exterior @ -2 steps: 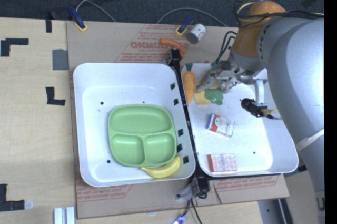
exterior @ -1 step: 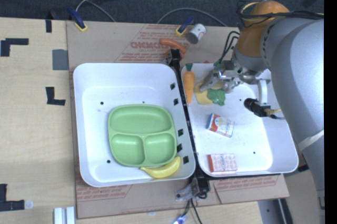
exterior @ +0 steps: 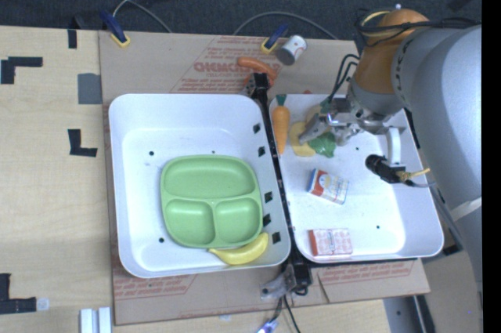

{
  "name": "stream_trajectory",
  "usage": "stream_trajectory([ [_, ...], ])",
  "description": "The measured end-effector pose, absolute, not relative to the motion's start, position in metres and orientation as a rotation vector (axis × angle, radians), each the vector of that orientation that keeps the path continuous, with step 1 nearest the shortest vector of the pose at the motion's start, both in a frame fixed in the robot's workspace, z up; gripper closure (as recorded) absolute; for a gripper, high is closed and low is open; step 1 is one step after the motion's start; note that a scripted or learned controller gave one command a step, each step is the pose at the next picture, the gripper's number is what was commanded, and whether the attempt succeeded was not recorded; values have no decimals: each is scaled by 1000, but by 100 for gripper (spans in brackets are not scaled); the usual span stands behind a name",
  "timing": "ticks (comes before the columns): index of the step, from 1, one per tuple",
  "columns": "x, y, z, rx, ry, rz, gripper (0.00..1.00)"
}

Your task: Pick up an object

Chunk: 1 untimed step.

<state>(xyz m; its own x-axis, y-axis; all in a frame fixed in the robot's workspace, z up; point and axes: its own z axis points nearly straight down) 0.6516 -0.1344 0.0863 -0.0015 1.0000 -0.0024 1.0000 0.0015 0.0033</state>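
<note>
So far, the pick looks to be at the grasp itself, not past it. The gripper point(exterior: 327, 128) is down in the far part of the right bin point(exterior: 407, 233), its metal jaws low over a small green object point(exterior: 322, 144) that lies beside a yellow piece point(exterior: 302, 150). The green object sits right at the jaw tips, touching or nearly so, but from this slanted overhead view I cannot tell whether the jaws are open around it or closed on it, so I would not call it held. Nothing appears lifted clear of the bin floor. What is left, as I judge it: a firm closure, if not yet made, and the lift.

The arm point(exterior: 446, 112) reaches in from the right, its grey body bulking over the bin's right side, the orange band point(exterior: 380, 61) above the wrist, and the wrist pointing down and leftward toward the divider between the bins.

Other candidates lie untouched in the right bin: a carrot point(exterior: 280, 123) along the left wall, a small carton point(exterior: 326, 186) near the middle, and a flat red-and-white box point(exterior: 330, 242) at the near edge. The left bin point(exterior: 133, 128) carries a green divided plate point(exterior: 211, 200) with a banana point(exterior: 241, 251) just at its near rim. Both bins rest on the tabletop point(exterior: 47, 190).
</note>
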Motion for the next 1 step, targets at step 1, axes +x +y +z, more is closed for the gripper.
stream_trajectory([
  [1,652,-135,97,2215,2220,0,100],
])
